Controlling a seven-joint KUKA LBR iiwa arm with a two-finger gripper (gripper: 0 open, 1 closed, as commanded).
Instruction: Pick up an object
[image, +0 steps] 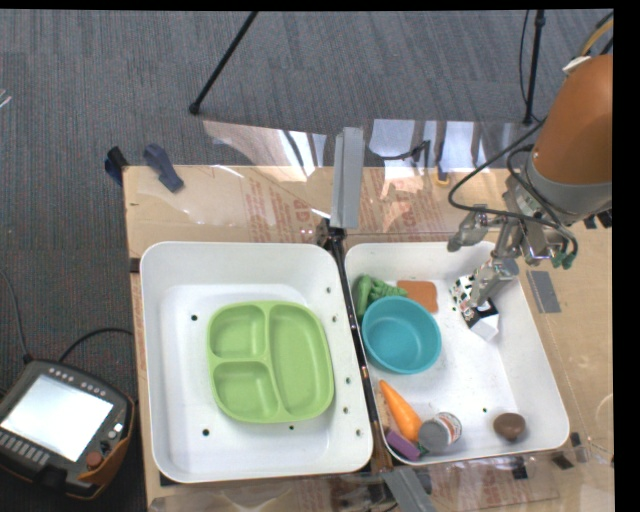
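Note:
My gripper (484, 288) hangs low over the upper right part of the right bin (520, 365), on the grey arm with the orange band. A small black-and-white object (466, 298) lies right at its tip, with a white piece (485, 322) just below; whether it is held is unclear. Left of it are a teal bowl (401, 335), a green leafy vegetable (370, 292) and an orange block (418, 294). Along the bin's front lie a carrot (399, 408), a purple item (402, 445), a small can (440, 432) and a brown round object (509, 426).
The left bin (175, 275) holds a green divided plate (270, 360). A grey post (347, 180) stands behind the seam between the bins. Cables loop near the wrist at the right. A tablet-like pendant (60, 420) lies on the floor at lower left.

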